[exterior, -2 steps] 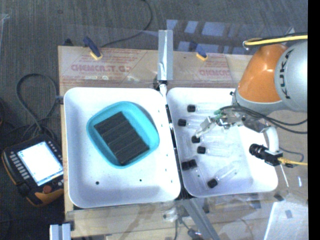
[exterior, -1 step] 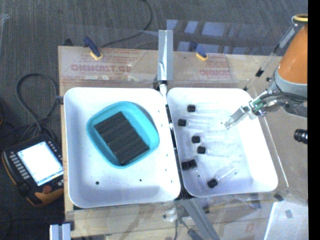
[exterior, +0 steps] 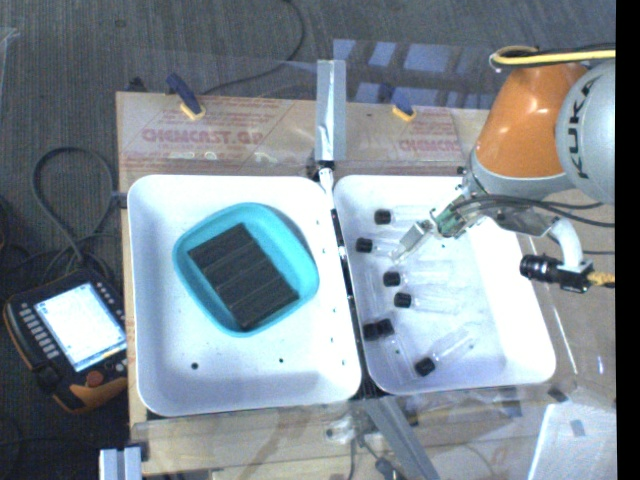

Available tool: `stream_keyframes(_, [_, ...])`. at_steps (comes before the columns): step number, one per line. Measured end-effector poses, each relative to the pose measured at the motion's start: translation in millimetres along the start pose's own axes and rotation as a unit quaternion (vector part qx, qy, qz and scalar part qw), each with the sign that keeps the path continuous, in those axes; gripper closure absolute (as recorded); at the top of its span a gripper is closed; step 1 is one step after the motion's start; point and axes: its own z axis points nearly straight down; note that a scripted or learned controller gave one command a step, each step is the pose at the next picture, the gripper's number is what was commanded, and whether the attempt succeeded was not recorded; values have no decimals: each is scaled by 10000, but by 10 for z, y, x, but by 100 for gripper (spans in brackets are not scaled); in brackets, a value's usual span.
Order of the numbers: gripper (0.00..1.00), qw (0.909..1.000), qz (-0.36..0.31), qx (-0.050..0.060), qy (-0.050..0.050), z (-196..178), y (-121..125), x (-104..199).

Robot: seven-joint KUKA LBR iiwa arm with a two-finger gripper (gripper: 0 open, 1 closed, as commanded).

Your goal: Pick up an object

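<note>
Several clear vials with black caps lie scattered in the right white bin (exterior: 520,358). One cap (exterior: 382,216) sits near the bin's far edge, another vial (exterior: 445,351) lies near the front, and a third cap (exterior: 377,329) rests by the left wall. My gripper (exterior: 442,222) hangs over the upper middle of this bin, below the orange band (exterior: 525,118). A clear vial (exterior: 412,239) slants down-left from the gripper's tip; whether it is gripped is unclear. The left bin holds a blue tray (exterior: 300,253) carrying a black ridged block (exterior: 243,274).
The left white bin (exterior: 160,368) adjoins the right one along a central divider (exterior: 345,268). A black cable plug (exterior: 548,266) juts from the arm over the right bin's right side. A teach pendant (exterior: 70,333) lies left of the bench.
</note>
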Motion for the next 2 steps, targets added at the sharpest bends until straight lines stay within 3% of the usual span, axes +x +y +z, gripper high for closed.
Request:
stream_keyframes(1, [0,9997,-259,6,-11,714,441,-280])
stream_keyframes(2, [0,9997,-259,1,-9,711,443,-279])
